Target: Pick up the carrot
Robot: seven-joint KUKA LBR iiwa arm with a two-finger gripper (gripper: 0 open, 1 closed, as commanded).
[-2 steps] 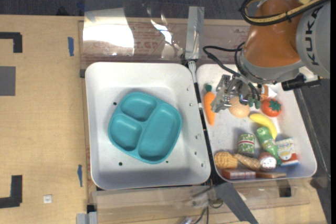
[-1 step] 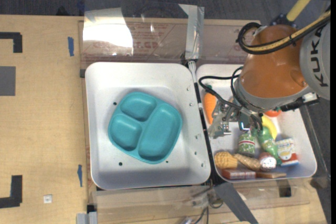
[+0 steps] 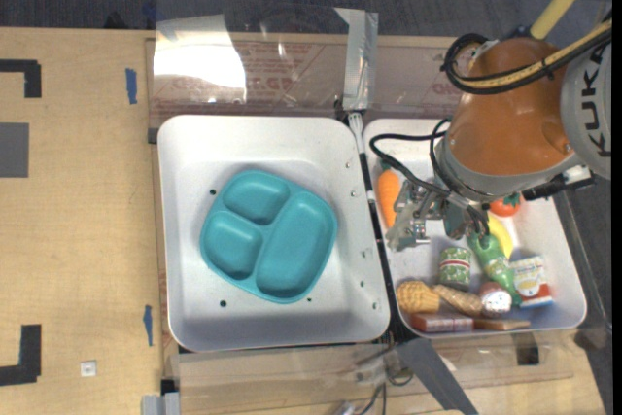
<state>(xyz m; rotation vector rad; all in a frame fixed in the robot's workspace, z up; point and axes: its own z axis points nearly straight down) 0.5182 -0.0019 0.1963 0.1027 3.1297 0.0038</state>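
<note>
Grey arm point(image 3: 583, 121) — orange band (black cables).

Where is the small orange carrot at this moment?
The small orange carrot lies in the right white bin, against its left wall beside the left white bin, with the grey two-finger gripper just to its right.

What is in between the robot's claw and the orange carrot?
Almost nothing. In the camera view, the gripper hangs just right of the carrot in the right bin, with just a sliver of white bin floor between them.
</note>
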